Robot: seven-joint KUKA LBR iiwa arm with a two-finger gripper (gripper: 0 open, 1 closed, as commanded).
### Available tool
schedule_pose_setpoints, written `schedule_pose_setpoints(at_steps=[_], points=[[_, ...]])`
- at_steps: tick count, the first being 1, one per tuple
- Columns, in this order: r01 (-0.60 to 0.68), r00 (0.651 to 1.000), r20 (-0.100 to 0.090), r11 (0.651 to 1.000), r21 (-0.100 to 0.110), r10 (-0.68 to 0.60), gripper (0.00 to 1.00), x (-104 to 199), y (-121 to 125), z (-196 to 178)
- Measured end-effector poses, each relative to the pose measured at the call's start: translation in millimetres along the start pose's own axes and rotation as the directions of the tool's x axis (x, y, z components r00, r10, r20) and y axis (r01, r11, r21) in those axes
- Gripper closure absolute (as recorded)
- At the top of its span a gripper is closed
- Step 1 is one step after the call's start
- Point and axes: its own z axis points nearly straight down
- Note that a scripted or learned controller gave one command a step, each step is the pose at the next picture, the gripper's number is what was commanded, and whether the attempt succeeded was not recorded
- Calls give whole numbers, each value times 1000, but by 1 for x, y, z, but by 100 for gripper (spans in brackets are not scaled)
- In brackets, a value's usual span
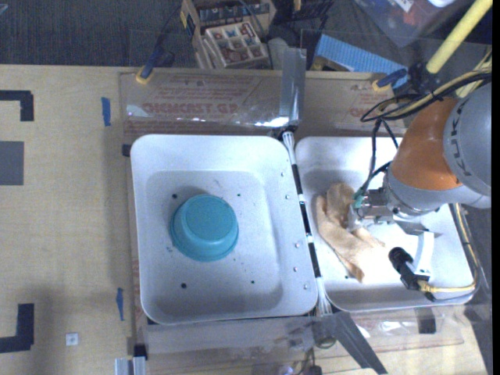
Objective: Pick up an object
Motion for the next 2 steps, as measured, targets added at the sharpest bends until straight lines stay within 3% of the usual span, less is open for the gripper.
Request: schedule_pose_setpoints(at_steps=[1,2], points=[[0,1000,0,1000,0,0,0,0,0,0],[-5,1000,0,1000,3,5,100,-2,-1,-8]])
